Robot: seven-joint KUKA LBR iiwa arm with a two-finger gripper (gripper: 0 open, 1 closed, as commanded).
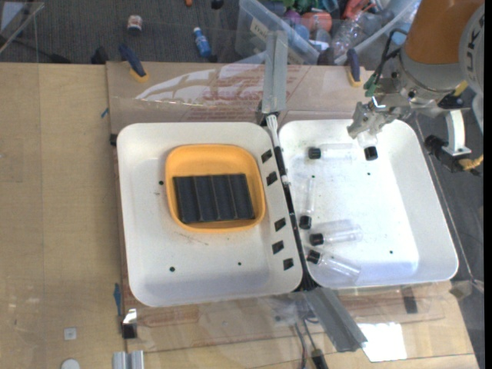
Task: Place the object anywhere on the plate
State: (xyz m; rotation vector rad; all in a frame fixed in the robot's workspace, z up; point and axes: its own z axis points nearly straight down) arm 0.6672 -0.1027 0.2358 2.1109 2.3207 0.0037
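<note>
My gripper hangs over the right bin, up near its 12 o'clock edge; whether it's wide or narrow I can't tell. Nearest clear vial lies just toward 7 o'clock of me, long axis running 3-to-9, black caps at both ends. Two more vials sit near the bin's 7 o'clock. Yellow plate is well off at 9 o'clock, left bin, dark rack on it.

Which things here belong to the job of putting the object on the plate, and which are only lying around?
For the job: the orange plate, the dark ridged block lying on it, the tool.

Lying about: clear tubes with black caps in the right bin, a box of toys behind.
</note>
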